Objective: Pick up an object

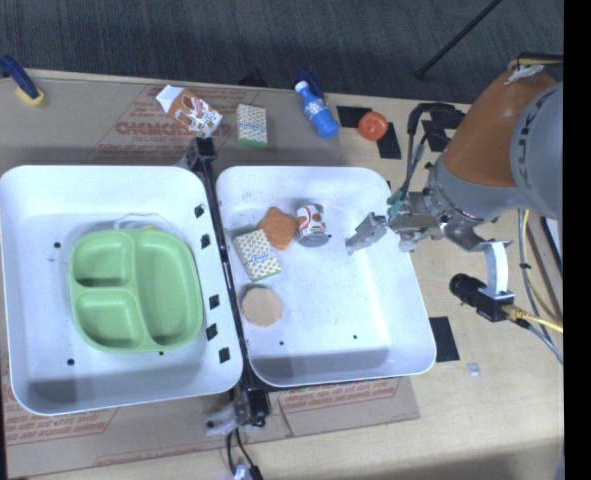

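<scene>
End effector [363,234] positioned over the right side of the right bin [405,318], its grey fingers pointing toward the bin's centre; whether they are spread or pressed together cannot be told from this angle, and nothing shows between them. Just beside its tip, toward the bin's middle, lies a small can [313,224] on its side, touching an orange lump [280,228]. Next to these a green-and-white packet [257,254] lies near the bin's left wall, with a round tan disc [262,306] below it. The left bin [25,368] holds a green divided plate [135,288]. On the counter [495,408] beyond the bins lie a blue bottle [317,110], an orange cap [373,125], a second green-and-white packet [252,125] and a crumpled snack wrapper [189,110]. A blue-and-yellow clamp [20,80] sits at the counter's far left corner.
</scene>
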